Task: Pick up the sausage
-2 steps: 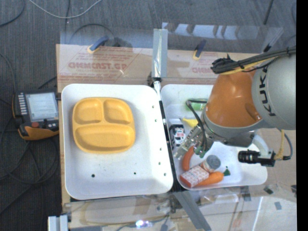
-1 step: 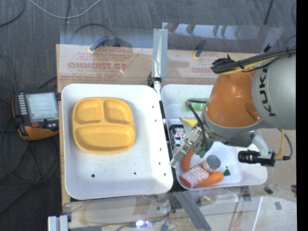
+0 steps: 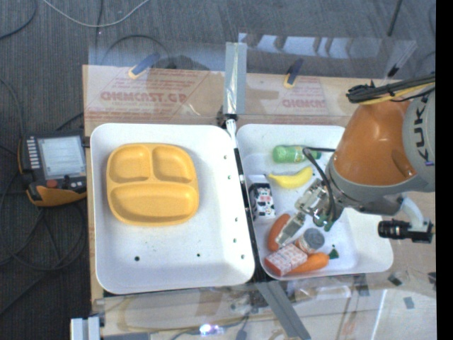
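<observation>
two shallow white bins sat side by side on the bench. the left bin (image 3: 127, 261) bore a yellow divided plate (image 3: 151, 183), lying flat toward its upper left. the right bin (image 3: 368, 257) held the clutter: a green object (image 3: 287, 154) near the top, a banana (image 3: 291, 179) just below it, a small black-and-white toy (image 3: 262, 200) against the left wall, and lower down the sausage (image 3: 277, 231), reddish and tilted, lying in the lower left part of that bin. a red-and-white packet (image 3: 285, 259) lay just below the sausage, with a carrot (image 3: 310, 263) beside it and a grey round piece (image 3: 313, 240) close above the carrot. the arm (image 3: 375, 154) reached in from the right, and the gripper (image 3: 294, 227) hung low over the sausage, its fingers slightly spread, one tip at the sausage's upper right end; no object was seen pinched between them.
</observation>
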`<state>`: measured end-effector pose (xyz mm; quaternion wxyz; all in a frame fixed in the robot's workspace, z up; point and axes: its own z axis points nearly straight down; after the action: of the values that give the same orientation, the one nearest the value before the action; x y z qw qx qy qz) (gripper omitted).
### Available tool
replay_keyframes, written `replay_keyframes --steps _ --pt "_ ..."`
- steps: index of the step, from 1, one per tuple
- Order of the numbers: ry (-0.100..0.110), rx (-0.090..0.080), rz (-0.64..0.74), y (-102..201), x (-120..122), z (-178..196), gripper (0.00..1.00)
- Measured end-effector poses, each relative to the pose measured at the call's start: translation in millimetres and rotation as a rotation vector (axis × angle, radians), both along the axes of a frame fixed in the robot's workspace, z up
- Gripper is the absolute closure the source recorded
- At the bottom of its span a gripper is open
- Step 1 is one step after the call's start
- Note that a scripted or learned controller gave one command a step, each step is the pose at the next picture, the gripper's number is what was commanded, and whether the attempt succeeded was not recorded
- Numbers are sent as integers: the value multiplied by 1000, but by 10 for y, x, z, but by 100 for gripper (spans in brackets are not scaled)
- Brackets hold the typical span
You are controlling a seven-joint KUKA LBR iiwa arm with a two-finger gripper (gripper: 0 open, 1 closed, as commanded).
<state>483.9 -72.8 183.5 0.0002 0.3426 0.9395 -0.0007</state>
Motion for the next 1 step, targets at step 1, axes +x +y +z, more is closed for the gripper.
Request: replay_keyframes --steps 1 --pt "-20 0 161 -268 64 -714 0"
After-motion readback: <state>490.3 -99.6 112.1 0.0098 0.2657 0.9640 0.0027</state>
